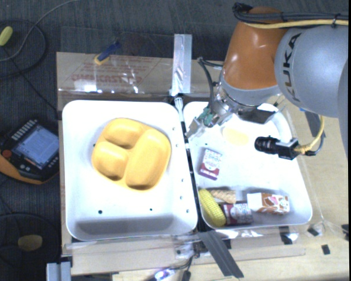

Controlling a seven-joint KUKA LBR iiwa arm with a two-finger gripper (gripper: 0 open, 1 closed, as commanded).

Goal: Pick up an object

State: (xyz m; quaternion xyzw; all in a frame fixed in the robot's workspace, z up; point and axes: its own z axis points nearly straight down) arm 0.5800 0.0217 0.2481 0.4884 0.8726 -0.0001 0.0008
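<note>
The gripper (pixel 206 120) is seen at the right bin's (pixel 301 183) upper left; its state cannot be told. The small maroon packet (pixel 210 163) just below should be approached squarely from above

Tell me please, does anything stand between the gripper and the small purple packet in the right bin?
Nothing visible does. The gripper hangs by the right bin's left wall, and bare white floor separates it from the purple packet.

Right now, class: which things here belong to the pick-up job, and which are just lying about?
Job things:
pincer
yellow bread-shaped toy
small maroon packet
corn cob
white bins

Lying about:
handheld control pad
clear plastic bag
</note>
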